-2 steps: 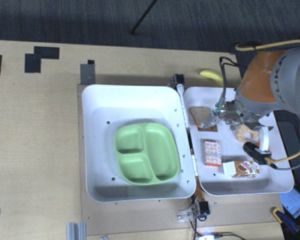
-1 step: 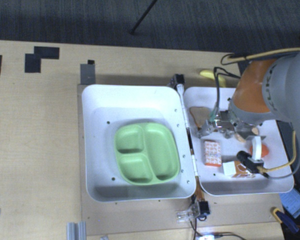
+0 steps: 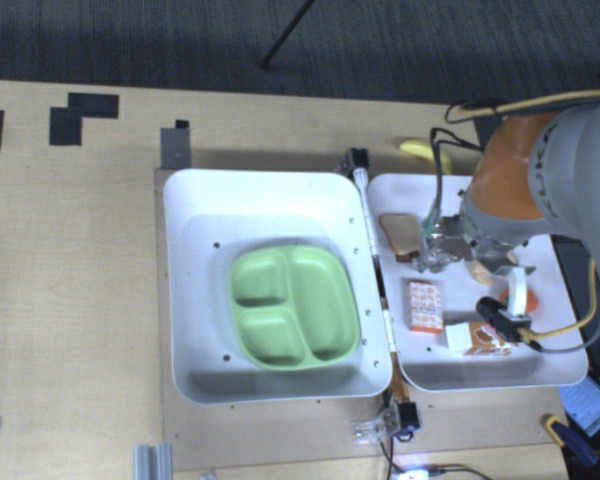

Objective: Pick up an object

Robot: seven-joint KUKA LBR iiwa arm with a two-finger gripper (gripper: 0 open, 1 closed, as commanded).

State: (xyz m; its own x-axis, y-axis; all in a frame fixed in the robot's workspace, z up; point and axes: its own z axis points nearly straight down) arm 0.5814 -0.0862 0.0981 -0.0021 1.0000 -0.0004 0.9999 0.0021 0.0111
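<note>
My gripper (image 3: pixel 435 251) hangs low over the back half of the right bin (image 3: pixel 555 368), its tip pointing toward the bin's left wall. A brown flat piece (image 3: pixel 400 232) lies just left of the tip, close to it; I cannot tell whether they touch. A red-and-white patterned packet (image 3: pixel 424 305) lies in front of the gripper, apart from it. An orange-and-white item (image 3: pixel 469 337) rests near the bin's front wall. A small peach-coloured thing (image 3: pixel 478 269) peeks out beneath the wrist.
The left bin (image 3: pixel 190 298) holds a green divided plate (image 3: pixel 293 305). A yellow object (image 3: pixel 416 149) lies on the bench behind the right bin. The arm's grey body and orange band cover the right bin's back right corner.
</note>
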